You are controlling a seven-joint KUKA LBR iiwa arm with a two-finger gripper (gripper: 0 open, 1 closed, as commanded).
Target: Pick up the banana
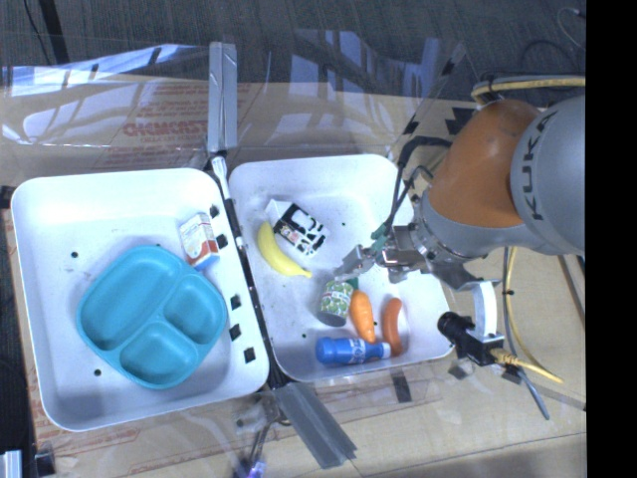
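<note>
The yellow banana lies curved on the floor of the right bin, near its left wall. It touches a black-and-white packet on its upper right. My gripper hangs over the middle right of the same bin, to the right of the banana and well apart from it. Its fingers are spread open with nothing between them. The grey arm with its orange band reaches in from the right.
Below the gripper sit a green-and-white can, a carrot, a reddish sausage and a blue bottle. The left bin holds a blue divided plate and a small carton.
</note>
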